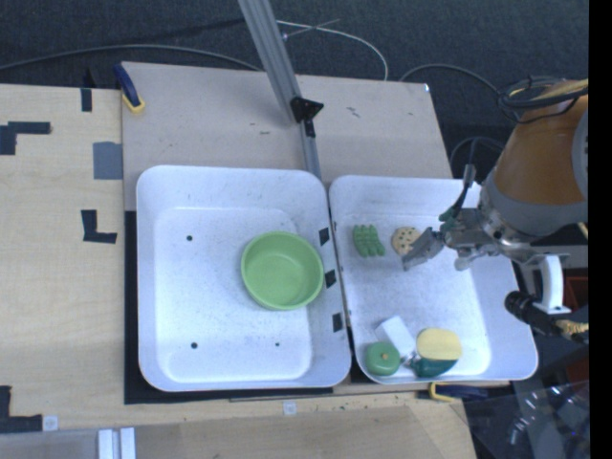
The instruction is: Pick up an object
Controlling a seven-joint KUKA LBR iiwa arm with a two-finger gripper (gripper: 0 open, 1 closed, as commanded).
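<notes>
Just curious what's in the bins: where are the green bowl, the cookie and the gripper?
green bowl [281,271], camera view, inner bottom.
cookie [404,238], camera view, its face.
gripper [421,251], camera view, fingertips.

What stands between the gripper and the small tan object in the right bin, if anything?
Nothing visible does. The gripper hangs right next to the tan object, on its right side, with only bare bin floor around them. The green ridged piece lies on the far side, to the left.

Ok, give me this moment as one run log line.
gripper: over right bin, beside cookie | holding: nothing seen | green bowl: left bin
</notes>
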